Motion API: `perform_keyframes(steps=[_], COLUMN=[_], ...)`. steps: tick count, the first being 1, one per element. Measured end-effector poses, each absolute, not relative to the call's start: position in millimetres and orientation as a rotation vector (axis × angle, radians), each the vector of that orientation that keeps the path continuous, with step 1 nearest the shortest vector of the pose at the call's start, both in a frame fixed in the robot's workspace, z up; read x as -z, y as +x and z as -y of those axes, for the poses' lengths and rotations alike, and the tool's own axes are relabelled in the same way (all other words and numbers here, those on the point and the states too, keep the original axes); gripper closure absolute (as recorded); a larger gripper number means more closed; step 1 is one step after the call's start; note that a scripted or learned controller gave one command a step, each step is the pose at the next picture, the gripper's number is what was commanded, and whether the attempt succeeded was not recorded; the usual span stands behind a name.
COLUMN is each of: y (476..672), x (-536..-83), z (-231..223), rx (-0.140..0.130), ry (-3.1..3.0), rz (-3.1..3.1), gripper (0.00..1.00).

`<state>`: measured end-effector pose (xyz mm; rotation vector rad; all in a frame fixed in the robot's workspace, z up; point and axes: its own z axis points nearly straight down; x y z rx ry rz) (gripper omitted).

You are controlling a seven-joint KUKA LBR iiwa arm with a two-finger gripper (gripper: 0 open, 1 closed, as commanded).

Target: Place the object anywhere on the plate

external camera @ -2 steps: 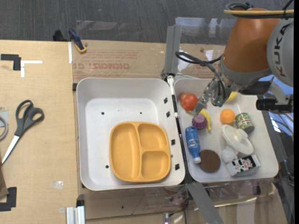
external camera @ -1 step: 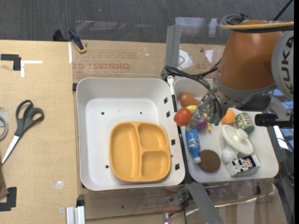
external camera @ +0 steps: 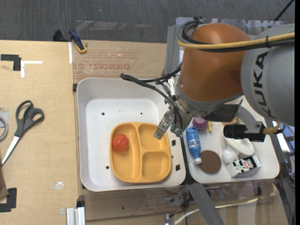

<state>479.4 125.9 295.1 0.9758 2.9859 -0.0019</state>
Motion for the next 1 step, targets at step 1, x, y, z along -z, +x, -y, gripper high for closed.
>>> perform_keyframes(steps=[1], y=[479.4], x=[-295.0], z=[-125.8], rx=[0.002], ry=[0.976], rz=[-2.986], gripper=[0.0])
